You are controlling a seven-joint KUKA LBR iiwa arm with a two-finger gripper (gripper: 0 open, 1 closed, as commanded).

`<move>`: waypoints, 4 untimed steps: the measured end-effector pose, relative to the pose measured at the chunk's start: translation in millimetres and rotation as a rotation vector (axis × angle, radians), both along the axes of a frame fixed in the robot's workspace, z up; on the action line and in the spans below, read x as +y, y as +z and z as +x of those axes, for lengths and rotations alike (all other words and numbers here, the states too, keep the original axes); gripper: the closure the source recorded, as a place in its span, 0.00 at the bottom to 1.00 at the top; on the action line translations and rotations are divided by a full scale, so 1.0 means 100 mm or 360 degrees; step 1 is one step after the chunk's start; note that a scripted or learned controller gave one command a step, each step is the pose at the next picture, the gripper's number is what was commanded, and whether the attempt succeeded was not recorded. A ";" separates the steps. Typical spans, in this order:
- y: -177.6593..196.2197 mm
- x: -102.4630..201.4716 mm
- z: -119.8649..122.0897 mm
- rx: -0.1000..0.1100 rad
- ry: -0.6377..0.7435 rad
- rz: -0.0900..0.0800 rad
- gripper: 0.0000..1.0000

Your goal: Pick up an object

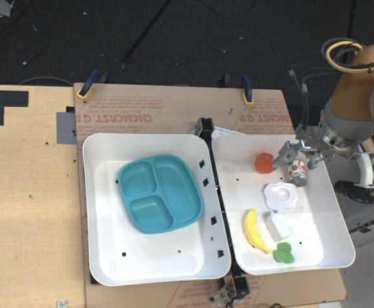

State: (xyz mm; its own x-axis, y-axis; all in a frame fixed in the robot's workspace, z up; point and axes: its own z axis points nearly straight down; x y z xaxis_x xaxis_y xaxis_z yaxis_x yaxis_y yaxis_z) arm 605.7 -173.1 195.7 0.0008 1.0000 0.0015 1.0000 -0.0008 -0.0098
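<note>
While the gripper (297,154) hangs spread and unladen over the right bin's (340,249) far edge, a small red-and-white can (297,171) stands just beneath it, beside a red ball (263,163).

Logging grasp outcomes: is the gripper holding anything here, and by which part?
Cannot be told. The gripper is at a small red-and-white object in the right bin, but no object visibly sits between its fingers.

My lab test bench: two white bins (100,172) sit on cardboard (174,111) clamped at twelve o'clock by clips (247,94), with loose cables (142,24) trailing over dark carpet beyond.
</note>
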 end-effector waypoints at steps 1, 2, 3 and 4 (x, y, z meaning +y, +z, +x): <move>0.05 0.00 0.02 -0.0015 0.0001 -0.0002 0.00; -0.42 -0.07 0.05 -0.0010 0.0001 -0.0002 0.00; -1.02 -0.03 0.08 -0.0016 0.0007 0.0002 0.00; -1.08 0.00 0.09 -0.0016 0.0005 0.0001 0.00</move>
State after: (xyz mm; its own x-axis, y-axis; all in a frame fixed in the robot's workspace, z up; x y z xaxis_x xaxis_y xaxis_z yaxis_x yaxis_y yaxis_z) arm 614.7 -173.5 87.9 -0.0022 1.0000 0.0022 1.0000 0.0022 0.0001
